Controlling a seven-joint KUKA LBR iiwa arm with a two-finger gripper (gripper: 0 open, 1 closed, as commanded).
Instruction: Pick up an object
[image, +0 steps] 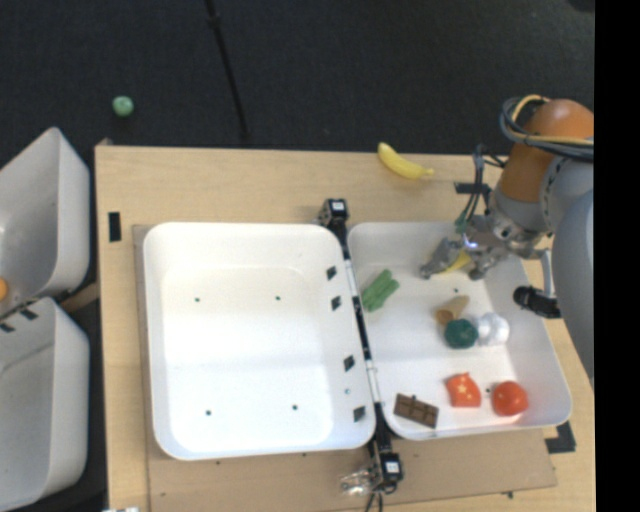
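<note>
Hovering over the right bin (540, 330) near its far wall, the claw (462, 258) stands spread wide around a small yellow object (457, 262) lying between its fingers, long axis toward 8 o'clock, not yet visibly clamped.

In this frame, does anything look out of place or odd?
Yes. A banana lies on the bare bench beyond the right bin, outside both bins, and a small green ball sits off the bench on the dark floor. The other items lie in the right bin.
</note>
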